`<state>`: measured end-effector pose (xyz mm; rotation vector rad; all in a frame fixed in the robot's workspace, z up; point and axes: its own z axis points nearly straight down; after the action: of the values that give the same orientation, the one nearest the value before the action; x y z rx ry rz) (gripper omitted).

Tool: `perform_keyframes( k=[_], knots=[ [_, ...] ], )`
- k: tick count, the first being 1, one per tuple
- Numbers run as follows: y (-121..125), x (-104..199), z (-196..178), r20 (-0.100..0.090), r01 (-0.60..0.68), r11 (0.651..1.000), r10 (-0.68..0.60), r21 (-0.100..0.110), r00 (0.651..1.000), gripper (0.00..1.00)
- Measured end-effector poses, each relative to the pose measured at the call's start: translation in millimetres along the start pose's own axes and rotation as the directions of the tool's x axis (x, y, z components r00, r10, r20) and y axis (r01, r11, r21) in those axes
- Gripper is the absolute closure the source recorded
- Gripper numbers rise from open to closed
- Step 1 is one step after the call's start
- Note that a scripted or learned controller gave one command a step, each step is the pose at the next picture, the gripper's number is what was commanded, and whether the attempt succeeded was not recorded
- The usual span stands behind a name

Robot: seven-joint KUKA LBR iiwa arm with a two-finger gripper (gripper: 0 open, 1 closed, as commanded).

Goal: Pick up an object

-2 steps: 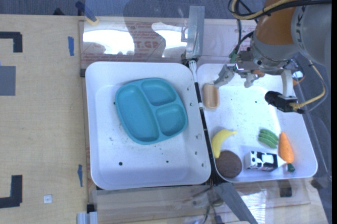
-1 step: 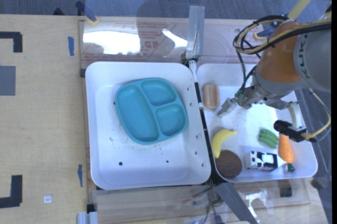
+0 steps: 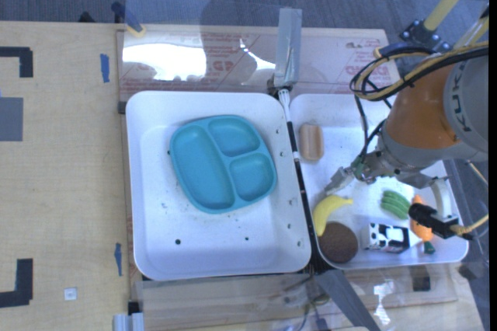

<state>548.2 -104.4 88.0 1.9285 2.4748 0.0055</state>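
My gripper (image 3: 339,181) hangs low in the right bin (image 3: 342,137), just above the upper end of a yellow banana (image 3: 327,210). A tan bread roll (image 3: 311,141) lies near the bin's left wall, up and to the left of the gripper. A brown round cookie-like piece (image 3: 339,242) sits below the banana. A green vegetable (image 3: 395,203), an orange carrot (image 3: 422,219) and a black-and-white block (image 3: 387,237) lie to the gripper's right, partly under the arm.
The left bin (image 3: 151,189) holds a blue divided plate (image 3: 224,162). A grey divider post (image 3: 287,57) stands behind the wall between the bins. Cables (image 3: 373,77) loop off the arm over the right bin's far side.
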Motion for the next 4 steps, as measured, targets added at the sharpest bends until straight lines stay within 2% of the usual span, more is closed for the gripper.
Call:
perform_keyframes(
  k=[1, 2, 3, 4],
  knots=[
    [95, -23, 2, 0.001, 0.065, 0.998, -0.065, 0.000, 0.998, 0.00],
    [124, -16, -107, 0.007, 0.121, 0.993, -0.121, -0.013, 0.993, 0.00],
    [110, -34, 2, -0.015, 0.333, 0.943, -0.332, 0.021, 0.943, 0.00],
    [115, -36, -12, 0.004, 0.333, 0.943, -0.333, 0.002, 0.943, 1.00]
  ],
)
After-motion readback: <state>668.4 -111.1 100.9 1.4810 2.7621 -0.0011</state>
